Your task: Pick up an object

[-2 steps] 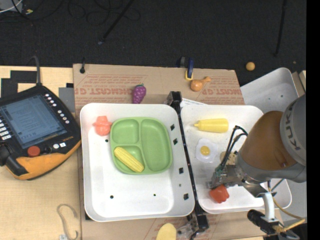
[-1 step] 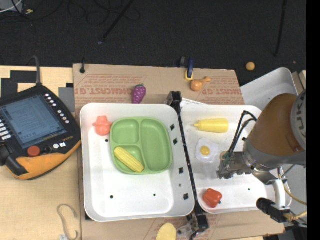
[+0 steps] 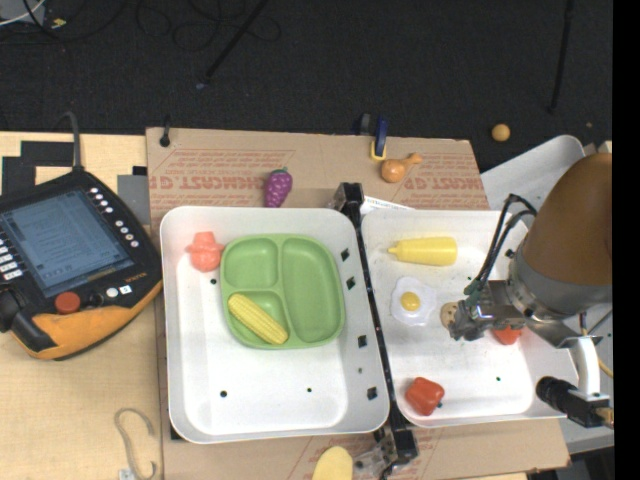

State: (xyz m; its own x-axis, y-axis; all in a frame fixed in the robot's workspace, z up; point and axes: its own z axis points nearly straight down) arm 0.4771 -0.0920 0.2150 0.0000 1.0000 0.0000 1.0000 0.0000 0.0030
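Fingers hover beside the fried egg, apart.

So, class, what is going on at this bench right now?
A grey robot arm reaches into the right bin from the right. Its gripper is low in that bin, next to a toy fried egg and a small red thing. A yellow bottle and a red pepper also lie there. In the left bin, corn sits on a green plate.
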